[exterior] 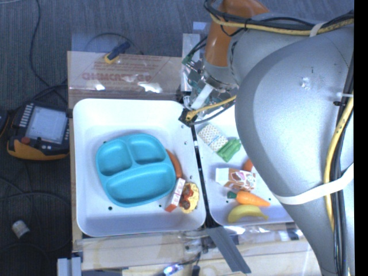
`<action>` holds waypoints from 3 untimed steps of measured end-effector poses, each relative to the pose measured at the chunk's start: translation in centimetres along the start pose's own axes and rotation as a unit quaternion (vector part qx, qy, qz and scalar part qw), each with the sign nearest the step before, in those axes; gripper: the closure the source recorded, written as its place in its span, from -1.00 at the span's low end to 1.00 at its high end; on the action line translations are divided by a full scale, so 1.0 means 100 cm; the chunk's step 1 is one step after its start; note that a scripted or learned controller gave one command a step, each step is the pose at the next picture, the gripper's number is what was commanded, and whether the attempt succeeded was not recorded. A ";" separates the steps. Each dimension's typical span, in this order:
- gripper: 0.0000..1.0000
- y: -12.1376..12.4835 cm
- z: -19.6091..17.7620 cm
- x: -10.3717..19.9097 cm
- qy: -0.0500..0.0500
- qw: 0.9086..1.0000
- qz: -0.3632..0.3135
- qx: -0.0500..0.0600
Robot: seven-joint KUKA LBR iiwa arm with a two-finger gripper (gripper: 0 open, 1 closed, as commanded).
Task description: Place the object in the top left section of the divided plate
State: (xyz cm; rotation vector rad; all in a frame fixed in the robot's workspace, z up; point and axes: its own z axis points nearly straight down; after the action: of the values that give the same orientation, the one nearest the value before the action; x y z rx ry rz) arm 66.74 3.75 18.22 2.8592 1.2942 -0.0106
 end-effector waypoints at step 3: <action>1.00 -0.032 0.000 0.027 0.001 0.949 0.315 0.002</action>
State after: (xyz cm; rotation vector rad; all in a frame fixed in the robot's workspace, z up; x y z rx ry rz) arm 66.09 7.87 18.20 3.1249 0.3270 -0.0077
